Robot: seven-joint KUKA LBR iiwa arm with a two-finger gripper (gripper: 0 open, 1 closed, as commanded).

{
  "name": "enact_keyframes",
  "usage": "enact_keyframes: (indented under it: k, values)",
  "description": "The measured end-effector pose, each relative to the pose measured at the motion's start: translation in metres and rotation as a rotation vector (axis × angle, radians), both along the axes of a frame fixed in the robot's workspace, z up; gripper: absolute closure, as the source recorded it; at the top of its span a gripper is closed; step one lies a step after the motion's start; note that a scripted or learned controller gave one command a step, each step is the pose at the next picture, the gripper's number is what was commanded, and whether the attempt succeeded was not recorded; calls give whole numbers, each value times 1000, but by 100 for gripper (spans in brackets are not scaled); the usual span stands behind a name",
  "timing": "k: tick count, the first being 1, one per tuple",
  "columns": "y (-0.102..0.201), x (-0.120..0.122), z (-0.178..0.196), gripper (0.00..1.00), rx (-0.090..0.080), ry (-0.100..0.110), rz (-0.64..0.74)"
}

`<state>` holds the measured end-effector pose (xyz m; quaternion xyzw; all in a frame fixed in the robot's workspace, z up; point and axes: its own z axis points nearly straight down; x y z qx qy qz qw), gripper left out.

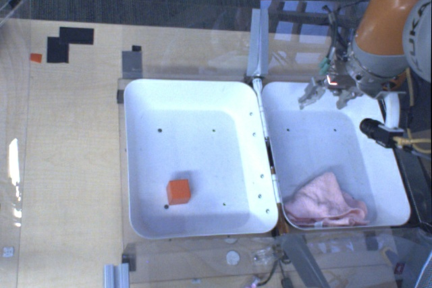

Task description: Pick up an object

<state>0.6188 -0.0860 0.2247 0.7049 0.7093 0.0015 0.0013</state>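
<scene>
A small orange block (178, 191) lies in the left bin (142, 145), toward its front. A crumpled pink cloth (326, 202) rests in the front of the right bin (378, 165). My gripper (327, 96) hangs over the back edge of the right bin, well behind the cloth. Its two fingers are spread apart with nothing between them.
A grey metal post (256, 44) stands behind the seam between the two bins. Black and orange markers (64, 44) sit on the wooden bench at the far left. Cables and a black fitting (378, 131) hang along the right bin's right side.
</scene>
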Motion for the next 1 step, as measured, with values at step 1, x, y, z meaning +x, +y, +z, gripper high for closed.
enact_keyframes:
  k: [1]
  values:
    - [-74, -57, -9, 0, -2, -2, -36]
